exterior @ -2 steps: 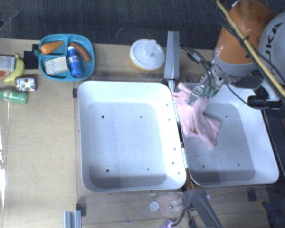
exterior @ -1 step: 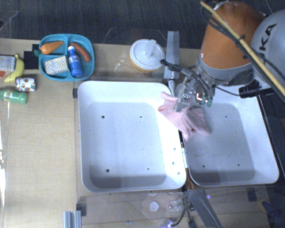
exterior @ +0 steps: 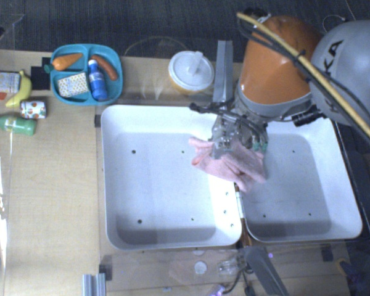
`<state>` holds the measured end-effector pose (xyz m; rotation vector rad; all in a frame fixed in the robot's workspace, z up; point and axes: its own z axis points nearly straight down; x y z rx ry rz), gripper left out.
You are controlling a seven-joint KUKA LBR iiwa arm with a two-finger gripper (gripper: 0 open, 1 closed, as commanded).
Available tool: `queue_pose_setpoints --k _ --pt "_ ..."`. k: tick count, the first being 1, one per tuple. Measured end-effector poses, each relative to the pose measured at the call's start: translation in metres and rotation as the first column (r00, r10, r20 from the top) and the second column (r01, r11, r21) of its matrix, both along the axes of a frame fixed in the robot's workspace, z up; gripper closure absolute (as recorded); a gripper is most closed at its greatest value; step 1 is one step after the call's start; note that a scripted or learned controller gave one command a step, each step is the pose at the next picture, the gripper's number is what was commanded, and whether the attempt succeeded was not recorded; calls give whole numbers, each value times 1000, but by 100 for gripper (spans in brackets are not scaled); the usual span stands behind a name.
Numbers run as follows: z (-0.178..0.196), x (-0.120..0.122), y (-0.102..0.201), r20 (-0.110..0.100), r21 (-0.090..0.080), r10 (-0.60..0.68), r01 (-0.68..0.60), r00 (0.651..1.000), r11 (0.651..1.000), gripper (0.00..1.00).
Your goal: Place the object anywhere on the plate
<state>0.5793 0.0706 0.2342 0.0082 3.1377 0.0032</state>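
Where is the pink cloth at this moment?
In the camera view the pink cloth sits over the divide between the left bin and the right bin, directly under the gripper.

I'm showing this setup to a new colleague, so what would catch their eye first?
Probably the big orange and grey arm reaching in from the right, its tool low over the seam between the two white bins. Right under it lies a crumpled pink cloth. Next, the bright blue tray of toy food at top left.
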Motion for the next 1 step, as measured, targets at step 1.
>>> queue_pose_setpoints --k 1 --pt "-11 -18 48 1 1 6 -6 1000 1000 100"
